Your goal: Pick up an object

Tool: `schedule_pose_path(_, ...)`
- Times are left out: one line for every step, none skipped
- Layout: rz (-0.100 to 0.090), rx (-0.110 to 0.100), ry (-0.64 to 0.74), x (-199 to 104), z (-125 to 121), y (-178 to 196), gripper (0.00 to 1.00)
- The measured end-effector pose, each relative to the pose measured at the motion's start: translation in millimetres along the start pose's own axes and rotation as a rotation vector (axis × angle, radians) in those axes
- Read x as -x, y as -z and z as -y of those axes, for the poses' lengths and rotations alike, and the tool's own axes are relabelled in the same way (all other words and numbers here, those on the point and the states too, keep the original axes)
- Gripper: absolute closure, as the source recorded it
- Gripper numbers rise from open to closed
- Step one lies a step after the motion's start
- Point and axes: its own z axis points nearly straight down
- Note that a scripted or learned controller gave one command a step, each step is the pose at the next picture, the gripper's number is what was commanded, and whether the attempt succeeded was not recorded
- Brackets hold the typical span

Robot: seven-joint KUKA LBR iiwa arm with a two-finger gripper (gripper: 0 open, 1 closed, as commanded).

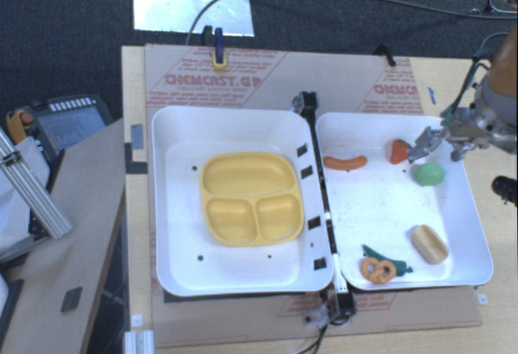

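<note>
The right bin (477,263) holds an orange sausage (346,162), a red piece (398,151), a green ball (430,174), a tan bread roll (430,244) and an orange pretzel (378,269) lying on a green piece (396,263). My gripper (439,151) hangs at the bin's far right side, just above and behind the green ball and right of the red piece. Its fingers are spread open with nothing between them.
The left bin (174,182) holds a yellow divided tray (247,198). A black clip strip (316,190) runs between the two bins. Cables cross the dark floor behind the bench, and a control pendant (69,125) lies at the left.
</note>
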Motion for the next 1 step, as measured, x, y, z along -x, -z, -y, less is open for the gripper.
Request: schedule_pose_path(0.003,0.012,0.003,-0.5,-2.5,6.8,0.00)
